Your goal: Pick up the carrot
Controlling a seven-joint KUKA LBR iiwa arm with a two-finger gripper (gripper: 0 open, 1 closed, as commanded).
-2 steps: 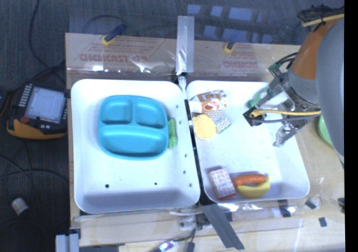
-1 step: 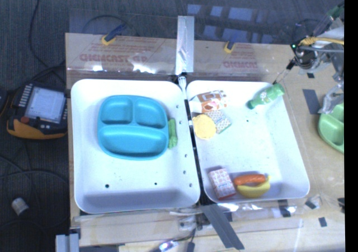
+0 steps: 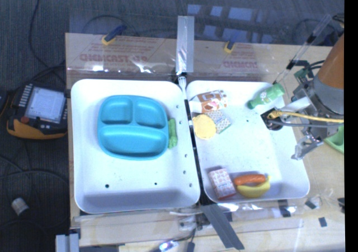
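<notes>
The carrot (image 3: 250, 179) is a small orange piece lying crosswise on top of a yellow banana (image 3: 253, 189), near the front edge of the right bin (image 3: 246, 144). My gripper (image 3: 305, 148) hangs over the right rim of that bin, to the right of the carrot and a little further back. It is well apart from the carrot. Nothing shows between its tips.
Beside the carrot on its left lies a pink-red box (image 3: 220, 182). Further back are a yellow disc (image 3: 203, 127), a checkered packet (image 3: 221, 121), an orange-white pack (image 3: 210, 100) and a green bottle (image 3: 266, 97). The left bin (image 3: 89, 183) holds a blue divided plate (image 3: 133, 126) and a green piece (image 3: 172, 133).
</notes>
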